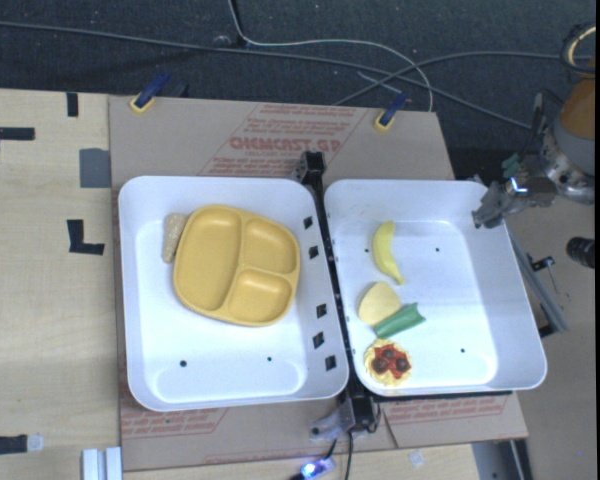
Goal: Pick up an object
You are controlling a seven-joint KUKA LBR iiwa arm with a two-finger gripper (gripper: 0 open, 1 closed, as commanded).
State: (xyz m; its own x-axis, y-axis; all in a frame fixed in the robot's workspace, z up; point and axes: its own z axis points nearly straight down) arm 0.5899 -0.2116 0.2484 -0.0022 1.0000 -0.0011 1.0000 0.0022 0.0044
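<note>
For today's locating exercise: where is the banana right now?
The banana lies in the right bin, in its upper left part near the central divider, just above the pale yellow wedge.

Two white bins are sitting side by side: left bin (pixel 140 298), right bin (pixel 500 298). One yellow divided plate (pixel 236 265), one tan piece (pixel 172 236), one banana (pixel 384 252), one yellow wedge (pixel 377 300), one green pod (pixel 400 319), one mini pizza (pixel 388 362).

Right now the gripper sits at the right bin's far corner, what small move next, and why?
Probably swing the gripper left, over the right bin, toward the banana. It sits at the bin's upper right rim, apart from every item, and the banana lies alone, nearest that corner, with bare floor around it.
</note>
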